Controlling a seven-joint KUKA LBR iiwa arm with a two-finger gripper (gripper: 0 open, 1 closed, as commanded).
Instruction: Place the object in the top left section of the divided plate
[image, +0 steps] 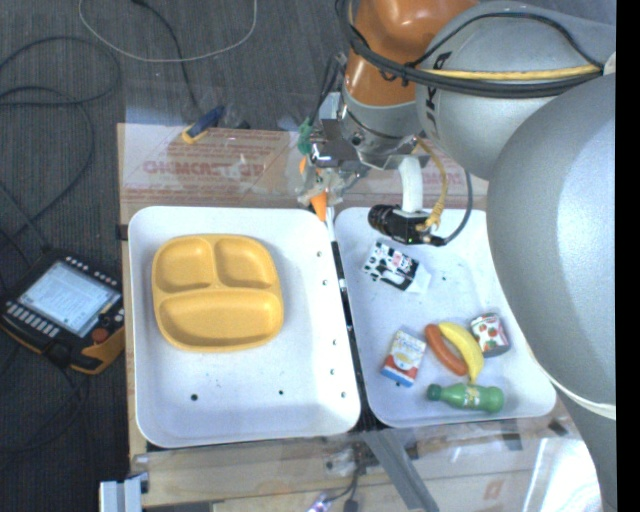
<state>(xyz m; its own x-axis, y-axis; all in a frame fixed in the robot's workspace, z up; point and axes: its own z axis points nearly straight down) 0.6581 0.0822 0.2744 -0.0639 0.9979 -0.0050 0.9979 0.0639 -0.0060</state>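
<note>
Poking out just under the gripper (322, 178) is a small orange thing (319, 204), thin and pointy at the bottom like a little carrot. It sits right below the gripper, so close they seem to touch, up at the top edge where the two bins meet. I cannot tell if the gripper is open or closed, or if it really holds the orange thing. The yellow plate (217, 292) lies in the left bin (160, 400), well apart from the orange thing. The right bin (520, 400) has a banana (462, 345), a green bottle (466, 397) and a small carton (403, 358)
</note>
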